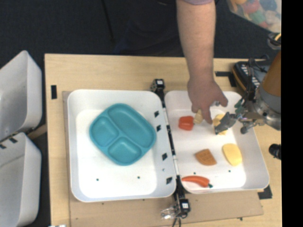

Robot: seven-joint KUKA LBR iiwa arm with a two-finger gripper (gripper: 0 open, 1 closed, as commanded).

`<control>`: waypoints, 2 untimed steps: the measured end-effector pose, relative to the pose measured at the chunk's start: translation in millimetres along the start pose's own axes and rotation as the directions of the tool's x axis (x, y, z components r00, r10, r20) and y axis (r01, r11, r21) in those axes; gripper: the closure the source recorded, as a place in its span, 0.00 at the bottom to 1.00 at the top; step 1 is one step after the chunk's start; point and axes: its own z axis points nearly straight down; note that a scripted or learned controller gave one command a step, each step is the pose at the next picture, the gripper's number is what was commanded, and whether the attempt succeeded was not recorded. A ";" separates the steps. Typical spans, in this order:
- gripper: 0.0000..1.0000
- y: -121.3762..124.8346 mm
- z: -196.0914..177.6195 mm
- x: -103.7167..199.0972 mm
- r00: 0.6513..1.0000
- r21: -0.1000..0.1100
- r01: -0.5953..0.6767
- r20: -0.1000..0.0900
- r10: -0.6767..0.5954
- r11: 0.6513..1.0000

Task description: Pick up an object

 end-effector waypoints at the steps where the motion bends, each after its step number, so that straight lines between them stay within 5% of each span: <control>1: 0.00 1.8 -4.6 0.1 1.000 -0.009 0.002 0.002 -0.002 1.000; 2: 0.00 -1.6 60.2 -2.0 1.000 -0.003 0.002 0.001 -0.002 1.000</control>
